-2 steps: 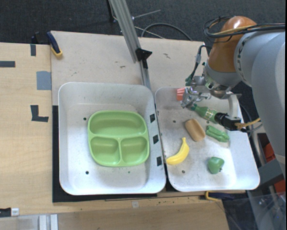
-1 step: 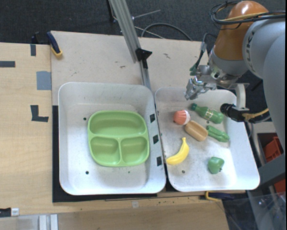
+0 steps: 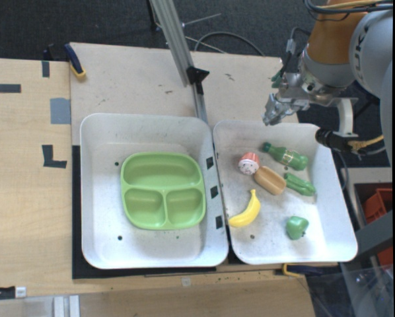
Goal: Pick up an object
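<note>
Camera view shows the hand [image 3: 277, 113] poised above the far edge of the right bin [image 3: 339, 240], with nothing in its grasp; how far it is open cannot be told. No pickup is done yet. Candidates lie in that bin: green bottle [image 3: 287, 156], pink cup [image 3: 249, 164], brown bun [image 3: 270, 180], cucumber [image 3: 299, 184], banana [image 3: 246, 211], green pepper [image 3: 296, 227]. Bottle, cup, bun and cucumber crowd together, likely complicating a clean grip. Left bin [image 3: 98, 243] holds a green divided plate [image 3: 163, 190].

Bins [image 3: 98, 243]: white plastic, scuffed, speckled w/ dirt. Green tray [image 3: 163, 190]: smooth matt plastic. Banana [image 3: 246, 211], bottle [image 3: 285, 156]: glossy plastic. Bench [image 3: 26, 197]: pale matt wood. Arm band [image 3: 339, 25]: glossy orange.
</note>
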`<state>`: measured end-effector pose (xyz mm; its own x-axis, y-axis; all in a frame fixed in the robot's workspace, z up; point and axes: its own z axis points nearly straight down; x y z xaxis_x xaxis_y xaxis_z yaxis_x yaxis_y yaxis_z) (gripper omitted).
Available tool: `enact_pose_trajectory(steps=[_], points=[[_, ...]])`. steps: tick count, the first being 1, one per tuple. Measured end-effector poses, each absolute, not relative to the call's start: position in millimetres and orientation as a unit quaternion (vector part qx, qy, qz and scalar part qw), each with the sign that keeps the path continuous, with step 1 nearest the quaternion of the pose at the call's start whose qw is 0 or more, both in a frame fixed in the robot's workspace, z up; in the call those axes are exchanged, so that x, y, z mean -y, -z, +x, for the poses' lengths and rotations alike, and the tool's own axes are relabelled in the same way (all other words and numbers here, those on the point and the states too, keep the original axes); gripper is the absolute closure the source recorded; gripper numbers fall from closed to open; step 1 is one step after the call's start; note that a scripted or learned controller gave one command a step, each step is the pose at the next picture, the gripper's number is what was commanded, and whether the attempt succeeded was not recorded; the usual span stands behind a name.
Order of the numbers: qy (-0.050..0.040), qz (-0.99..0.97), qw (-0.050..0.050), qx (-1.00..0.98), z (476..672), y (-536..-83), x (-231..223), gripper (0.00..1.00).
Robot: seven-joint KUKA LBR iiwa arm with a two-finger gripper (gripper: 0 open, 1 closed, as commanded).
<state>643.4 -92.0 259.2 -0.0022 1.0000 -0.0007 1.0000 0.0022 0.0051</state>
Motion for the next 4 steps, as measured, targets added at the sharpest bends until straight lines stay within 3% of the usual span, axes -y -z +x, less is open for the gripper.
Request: enact_pose_trajectory(steps=[1,4], points=[[0.0004,0.705,-0.001,-0.709,614.0,-260.0,41.4,1.00],[0.0010,0.705,-0.001,-0.709,565.9,-233.0,-90.4,1.00]])
